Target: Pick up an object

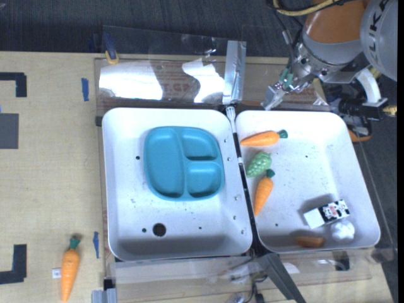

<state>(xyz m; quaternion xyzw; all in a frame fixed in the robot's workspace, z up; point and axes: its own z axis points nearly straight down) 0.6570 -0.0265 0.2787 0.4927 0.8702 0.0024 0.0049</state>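
- Hand (279,92) hovers at one o'clock, above the right bin's (360,169) far rim; I cannot tell its opening, nothing visibly held.
- Nearest carrot (260,139) lies at the bin's eleven o'clock.
- Risk: carrots (262,193) hug the divider wall, so a descent could clip the rim.

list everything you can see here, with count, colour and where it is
bins: 2, white, side by side on the bench
divided plate: 1, blue, left bin
toy carrots: 3, orange; two in right bin, one on the bench at bottom left
green toy vegetable: 1, green, between the right bin's carrots
cow-patterned toy: 1, white and black, right bin near corner
sausage-like piece: 1, orange-brown, right bin front edge
arm: 1, grey and orange, top right
gripper: 1, above right bin's far edge
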